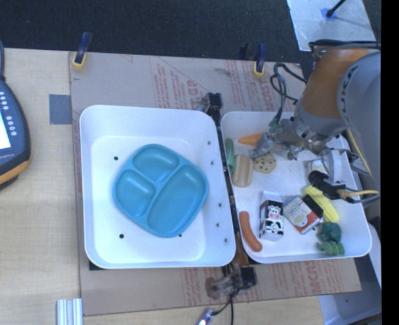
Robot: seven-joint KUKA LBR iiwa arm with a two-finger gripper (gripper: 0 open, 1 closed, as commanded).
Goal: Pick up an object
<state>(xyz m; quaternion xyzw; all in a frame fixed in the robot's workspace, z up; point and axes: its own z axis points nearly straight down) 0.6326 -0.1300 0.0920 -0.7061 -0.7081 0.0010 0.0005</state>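
The gripper (pixel 265 147) sits low in the right bin (pixel 362 246), directly over a round brown cookie (pixel 263 162) and beside an orange carrot (pixel 250 139); whether it grips anything cannot be told. A small carton (pixel 272 220) nearby carries a black-and-white cow picture; no writing is readable. A blue plate (pixel 160 189) lies in the left bin (pixel 91 181).
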